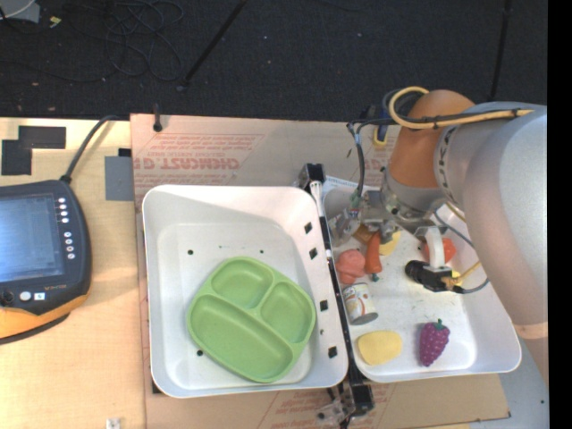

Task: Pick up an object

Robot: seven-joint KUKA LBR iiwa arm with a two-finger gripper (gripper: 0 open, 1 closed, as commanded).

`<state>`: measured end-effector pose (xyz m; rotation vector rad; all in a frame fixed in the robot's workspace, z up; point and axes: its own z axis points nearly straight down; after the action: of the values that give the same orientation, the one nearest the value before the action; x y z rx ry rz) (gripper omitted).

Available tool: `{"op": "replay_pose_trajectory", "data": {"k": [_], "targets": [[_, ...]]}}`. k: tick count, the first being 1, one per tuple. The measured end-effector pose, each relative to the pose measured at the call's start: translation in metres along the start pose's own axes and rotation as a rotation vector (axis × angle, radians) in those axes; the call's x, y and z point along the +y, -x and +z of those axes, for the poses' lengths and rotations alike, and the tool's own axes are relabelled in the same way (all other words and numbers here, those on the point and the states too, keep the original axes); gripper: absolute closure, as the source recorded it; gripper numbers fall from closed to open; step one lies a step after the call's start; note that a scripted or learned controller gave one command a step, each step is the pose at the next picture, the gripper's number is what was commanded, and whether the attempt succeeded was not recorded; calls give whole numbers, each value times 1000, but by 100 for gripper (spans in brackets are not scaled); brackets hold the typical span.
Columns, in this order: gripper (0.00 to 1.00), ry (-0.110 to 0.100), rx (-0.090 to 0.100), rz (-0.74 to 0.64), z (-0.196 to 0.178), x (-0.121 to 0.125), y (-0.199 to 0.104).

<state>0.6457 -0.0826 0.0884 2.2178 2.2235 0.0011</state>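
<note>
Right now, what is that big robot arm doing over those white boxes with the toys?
The robot arm reaches from the right into the right bin, with its end effector low at the far end, by a carrot and a pinkish toy. I cannot tell if it has grabbed anything. Nearer the front lie a small can, a yellow lemon and purple grapes. The left bin holds a green divided plate.

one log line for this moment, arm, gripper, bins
arm: over right bin | gripper: low among toys | grapes, lemon, can: loose | left bin: green tray
</note>
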Motion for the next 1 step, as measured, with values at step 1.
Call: {"op": "replay_pose_trajectory", "data": {"k": [1], "targets": [[0, 0, -4, 8, -36, -2, 84]]}}
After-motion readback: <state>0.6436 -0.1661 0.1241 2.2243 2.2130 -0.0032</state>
